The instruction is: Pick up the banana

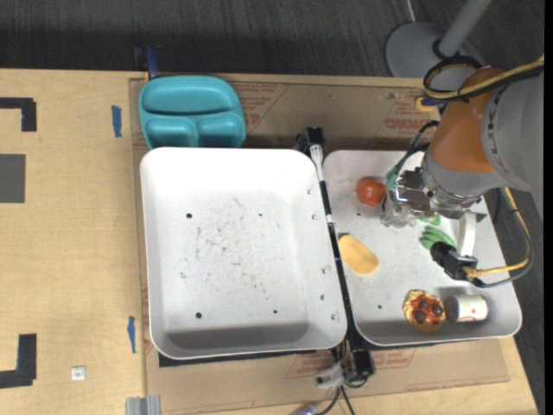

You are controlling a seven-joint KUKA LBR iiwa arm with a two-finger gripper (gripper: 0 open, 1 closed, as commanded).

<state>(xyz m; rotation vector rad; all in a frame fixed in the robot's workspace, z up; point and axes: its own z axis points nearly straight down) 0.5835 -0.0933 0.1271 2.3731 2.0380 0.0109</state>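
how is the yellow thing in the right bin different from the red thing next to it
The yellow piece, likely the banana, is pale yellow and elongated, lying slanted near the right bin's left wall. The red item is round and smaller, sitting farther back, close beside the gripper; the yellow piece lies apart from it. Both rest loose on the bin floor.

Chunky grey arm [518,137] with an orange band [462,137], shiny metal pincer [406,201], plus black and yellow cables [484,273] looping around.

A flat tan cardboard-covered bench top [69,232] with black markings and blue tape strips meets dark grey ribbed carpet floor [216,15] beyond.
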